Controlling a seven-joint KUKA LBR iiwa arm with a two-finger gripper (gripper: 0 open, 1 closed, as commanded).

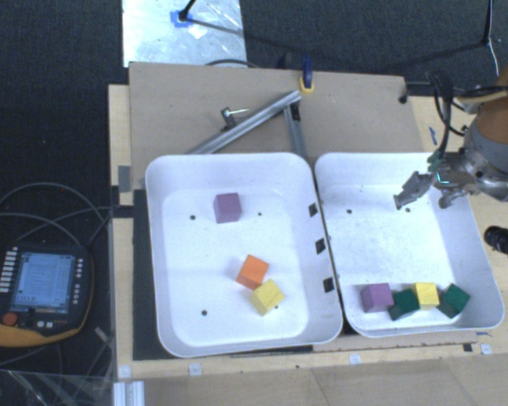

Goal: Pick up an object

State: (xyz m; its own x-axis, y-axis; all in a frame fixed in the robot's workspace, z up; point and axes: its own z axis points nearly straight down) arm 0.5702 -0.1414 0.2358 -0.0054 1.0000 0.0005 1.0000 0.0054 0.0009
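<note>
— What sits in the left bin [165, 252]?
— Three blocks: one [227, 207] toward the back, two touching nearer the front, the rear one [252, 271] just behind the front one [267, 297].
— And the right bin [356, 184]?
— Four blocks in a row [413, 298] along its front wall. The hand [425, 189] hangs over its back right part, well apart from them.
— Behind the bins?
— A rod [245, 123] lies slantwise on the surface [356, 108].

I see purple [227, 207], orange [252, 270] and yellow [267, 296] cubes in the left bin; purple [376, 296], two green [402, 304] [454, 299] and one yellow [427, 293] lower right.
</note>
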